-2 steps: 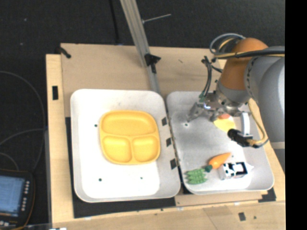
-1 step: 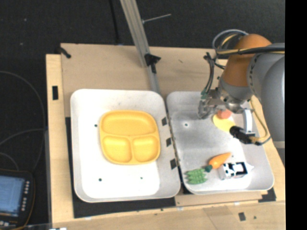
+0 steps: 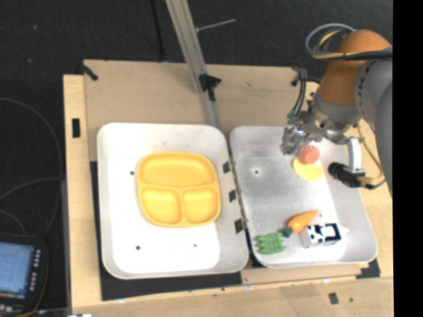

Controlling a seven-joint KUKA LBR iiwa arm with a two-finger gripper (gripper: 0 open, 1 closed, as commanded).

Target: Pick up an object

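Right bin (image 3: 277,177), near edge: black-and-white block (image 3: 323,234) by the near right corner, orange carrot (image 3: 302,220) just beside it, its green top (image 3: 270,244) toward the near left corner. Left bin (image 3: 119,177): yellow divided tray (image 3: 178,187) in the middle. Farther back in right bin: yellow disc (image 3: 309,170) with pinkish-red round piece (image 3: 308,154) touching it. Gripper (image 3: 293,137) hangs just beside that piece near the far edge; claw state: cannot tell.
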